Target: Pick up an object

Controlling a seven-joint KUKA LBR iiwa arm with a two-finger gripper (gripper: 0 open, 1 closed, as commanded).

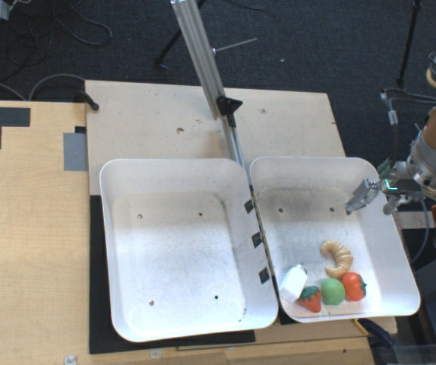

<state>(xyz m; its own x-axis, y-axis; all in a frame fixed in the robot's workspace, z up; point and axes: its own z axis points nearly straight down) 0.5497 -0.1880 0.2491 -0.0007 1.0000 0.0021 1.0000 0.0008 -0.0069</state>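
In the right bin (309, 188), near its front edge, lie a tan croissant (338, 256), a green round fruit (333, 291), a red tomato-like piece (354, 286), a small red strawberry (311, 299) and a white block (293, 282). My gripper (364, 195) hangs at the right bin's far right rim, well behind the croissant and apart from every object. Only one grey finger shows clearly, and nothing is seen between the fingers.
The left bin (172, 249) sits beside the right one, with a row of black clips (254, 238) on the shared wall. A slanted aluminium post (203, 59) rises behind the bins. Wooden bench surface (28, 226) lies to the left.
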